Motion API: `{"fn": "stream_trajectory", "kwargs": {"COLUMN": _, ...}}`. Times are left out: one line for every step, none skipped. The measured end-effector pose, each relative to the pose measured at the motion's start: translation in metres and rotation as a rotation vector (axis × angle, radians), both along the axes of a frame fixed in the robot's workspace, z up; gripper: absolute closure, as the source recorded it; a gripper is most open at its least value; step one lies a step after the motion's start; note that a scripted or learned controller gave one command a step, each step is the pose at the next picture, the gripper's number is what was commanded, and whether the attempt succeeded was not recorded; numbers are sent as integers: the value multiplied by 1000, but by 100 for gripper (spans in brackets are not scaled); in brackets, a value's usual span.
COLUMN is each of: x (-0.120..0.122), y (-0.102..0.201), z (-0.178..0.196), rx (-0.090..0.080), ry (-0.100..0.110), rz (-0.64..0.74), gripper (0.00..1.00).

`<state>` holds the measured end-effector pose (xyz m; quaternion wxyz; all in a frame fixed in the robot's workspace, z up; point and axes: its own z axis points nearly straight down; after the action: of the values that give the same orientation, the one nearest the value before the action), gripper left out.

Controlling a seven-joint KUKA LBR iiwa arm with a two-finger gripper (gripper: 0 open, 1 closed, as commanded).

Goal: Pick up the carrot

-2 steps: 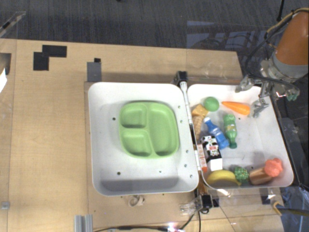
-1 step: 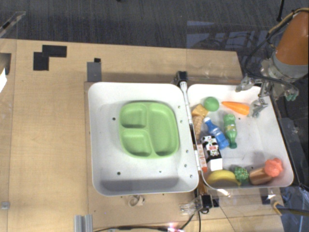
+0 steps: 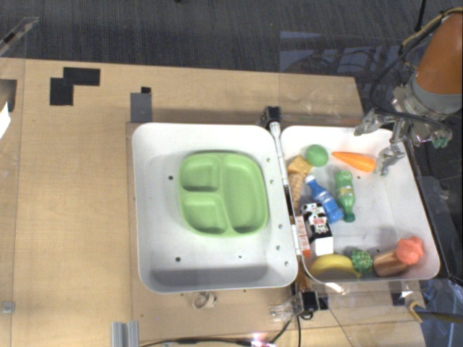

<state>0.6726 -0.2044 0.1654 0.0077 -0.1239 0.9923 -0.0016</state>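
The orange carrot (image 3: 354,160) lies flat near the far edge of the right bin (image 3: 405,201), its tip pointing left toward a green ball (image 3: 315,155). My gripper (image 3: 380,142) hangs over the bin's far right corner, just right of the carrot's thick end. It is open with nothing between its fingers. One finger (image 3: 366,126) is behind the carrot and the other (image 3: 391,155) is beside its thick end.
The right bin also holds a cone (image 3: 296,173), a blue bottle (image 3: 324,198), a green bottle (image 3: 345,194), a small carton (image 3: 316,224), a banana (image 3: 334,265), broccoli (image 3: 359,260) and a pink toy (image 3: 410,250). A green divided plate (image 3: 221,192) sits in the left bin (image 3: 155,251).
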Motion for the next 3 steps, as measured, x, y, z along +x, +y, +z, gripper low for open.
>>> {"fn": "stream_trajectory", "kwargs": {"x": 0, "y": 0, "z": 8, "rx": -1, "ry": 0, "rz": 20, "gripper": 0}}
{"fn": "stream_trajectory", "kwargs": {"x": 0, "y": 0, "z": 17, "rx": -2, "ry": 1, "rz": 125, "gripper": 0}}
{"fn": "stream_trajectory", "kwargs": {"x": -1, "y": 0, "z": 5, "rx": -3, "ry": 2, "rz": 334, "gripper": 0}}
